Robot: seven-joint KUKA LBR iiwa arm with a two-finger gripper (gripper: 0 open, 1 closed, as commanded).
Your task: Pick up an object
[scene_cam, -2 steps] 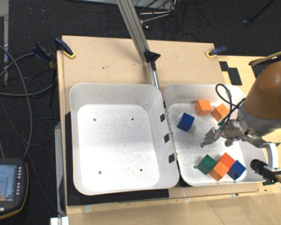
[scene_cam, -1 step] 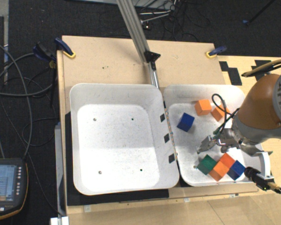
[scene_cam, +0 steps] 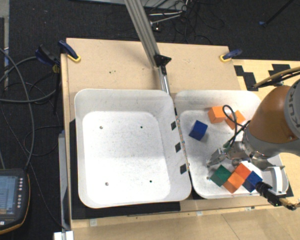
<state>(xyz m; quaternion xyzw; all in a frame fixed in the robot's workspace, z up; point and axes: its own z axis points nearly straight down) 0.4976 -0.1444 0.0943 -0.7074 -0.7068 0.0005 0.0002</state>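
Three blocks are crowding the gripper (scene_cam: 221, 160); I cannot tell its jaws' state, so you're aiming for the green block (scene_cam: 221, 175) at six o'clock.

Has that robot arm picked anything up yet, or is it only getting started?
Done: the arm has reached into the right bin, with its hand low over the green block, which lies beside an orange block. In hand: nothing visibly; the green block rests on the bin floor. Left: gripping and lifting one. A blue cube sits apart, untouched.
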